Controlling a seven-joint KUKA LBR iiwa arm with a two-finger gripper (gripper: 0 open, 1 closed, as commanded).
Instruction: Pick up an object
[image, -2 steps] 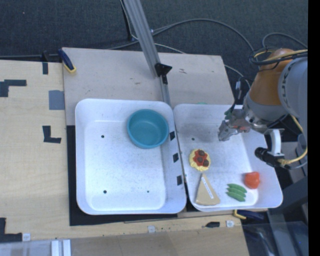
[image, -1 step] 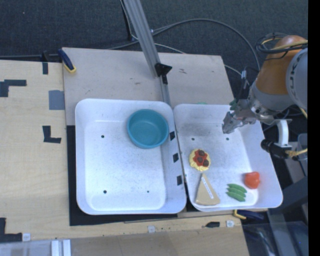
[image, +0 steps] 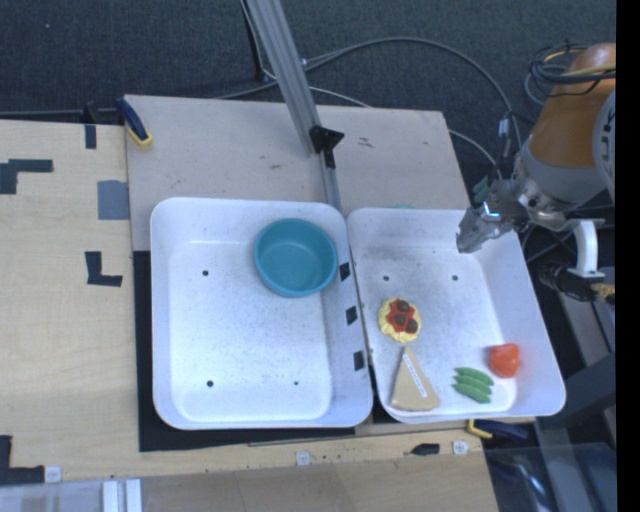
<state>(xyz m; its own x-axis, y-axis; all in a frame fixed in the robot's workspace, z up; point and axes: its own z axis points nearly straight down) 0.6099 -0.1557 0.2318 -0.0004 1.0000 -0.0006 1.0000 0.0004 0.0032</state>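
Four small toys lie in the right bin (image: 520, 300): a round yellow piece with red topping (image: 400, 319) near the middle, a tan wedge (image: 412, 384) just below it, a green pod (image: 473, 384) to the wedge's right, and a red piece (image: 504, 359) near the right wall. Above that bin's upper right corner hangs the gripper (image: 470, 240), nothing visibly in it. Left of this, the left bin (image: 200, 340) holds a blue bowl (image: 295, 257) near its upper right corner.
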